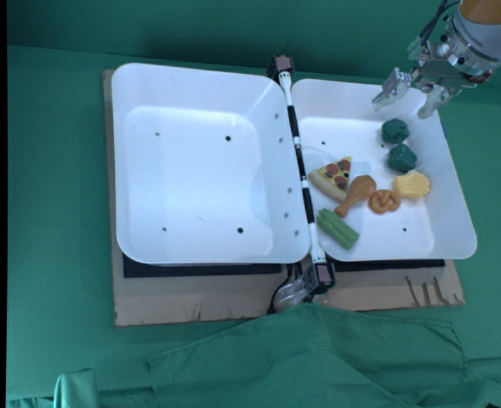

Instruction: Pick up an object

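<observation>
I see toy food crowding the right bin (454,236) | nearest: green lumps (395,130) | gripper (412,92) above them, jaws wide, holding nothing

Worktop (54,185) draped in green cloth (318,359), rumpled along near edge. Brown cardboard sheet (199,304) laid flat on it. Green backdrop (190,11) behind. Even light.

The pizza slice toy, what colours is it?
Yellow pizza slice toy with red and dark toppings, seen in the camera view.

Left bin (148,100) floor open; right bin (454,219) crowded by 7 toy foods (378,181), far corner free.
</observation>
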You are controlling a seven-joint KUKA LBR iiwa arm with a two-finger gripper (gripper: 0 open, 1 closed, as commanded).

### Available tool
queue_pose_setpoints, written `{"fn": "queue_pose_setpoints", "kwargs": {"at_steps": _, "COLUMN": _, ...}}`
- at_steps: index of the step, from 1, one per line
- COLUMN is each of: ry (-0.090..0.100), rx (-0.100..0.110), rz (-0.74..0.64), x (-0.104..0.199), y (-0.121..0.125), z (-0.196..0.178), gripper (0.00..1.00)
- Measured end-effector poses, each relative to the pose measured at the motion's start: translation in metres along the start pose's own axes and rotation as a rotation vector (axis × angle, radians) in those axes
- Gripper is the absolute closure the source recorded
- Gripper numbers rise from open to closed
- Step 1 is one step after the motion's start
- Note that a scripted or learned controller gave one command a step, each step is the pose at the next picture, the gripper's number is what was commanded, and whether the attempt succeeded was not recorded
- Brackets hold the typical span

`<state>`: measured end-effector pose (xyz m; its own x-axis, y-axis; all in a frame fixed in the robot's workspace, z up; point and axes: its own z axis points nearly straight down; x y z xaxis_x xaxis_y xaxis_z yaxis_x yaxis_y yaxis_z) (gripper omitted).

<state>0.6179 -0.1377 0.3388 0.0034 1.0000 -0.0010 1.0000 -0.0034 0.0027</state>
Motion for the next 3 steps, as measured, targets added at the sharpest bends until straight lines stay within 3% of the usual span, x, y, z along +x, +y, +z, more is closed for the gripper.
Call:
{"fn": "queue_pose_setpoints", "kwargs": {"at_steps": 1, "ry": 0.002, "rx": 0.010, "rz": 0.002, "x": 0.012, "y": -0.064, "z": 0.080, "gripper": 0.00}}
{"fn": "queue_pose_setpoints", "kwargs": {"at_steps": 2, "ry": -0.002, "rx": -0.013, "rz": -0.001, "x": 0.020, "y": -0.118, "z": 0.141, "gripper": 0.00}}
{"fn": "queue_pose_setpoints", "kwargs": {"at_steps": 3, "ry": -0.004, "rx": -0.025, "rz": -0.003, "x": 0.034, "y": -0.042, "z": 0.149, "gripper": 0.00}}
